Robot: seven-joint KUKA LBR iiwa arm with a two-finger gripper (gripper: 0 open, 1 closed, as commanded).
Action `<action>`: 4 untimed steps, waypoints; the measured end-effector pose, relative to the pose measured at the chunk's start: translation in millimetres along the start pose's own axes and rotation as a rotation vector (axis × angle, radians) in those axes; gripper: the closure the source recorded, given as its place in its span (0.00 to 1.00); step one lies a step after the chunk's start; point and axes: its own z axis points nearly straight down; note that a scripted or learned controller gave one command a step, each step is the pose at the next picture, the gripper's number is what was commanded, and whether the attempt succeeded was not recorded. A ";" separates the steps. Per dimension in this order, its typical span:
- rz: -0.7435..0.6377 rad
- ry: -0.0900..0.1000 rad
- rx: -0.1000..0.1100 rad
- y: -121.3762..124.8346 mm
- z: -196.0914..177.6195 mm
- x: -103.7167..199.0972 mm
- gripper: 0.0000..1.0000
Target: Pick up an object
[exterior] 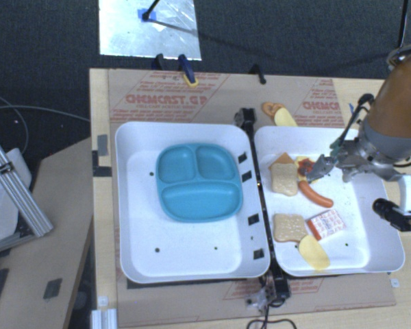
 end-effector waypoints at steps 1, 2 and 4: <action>0.000 -0.001 0.005 51.6 102.2 -30.7 0.00; -0.002 -0.002 -0.006 96.7 111.9 -62.9 0.00; -0.008 0.005 0.002 69.6 113.9 36.6 1.00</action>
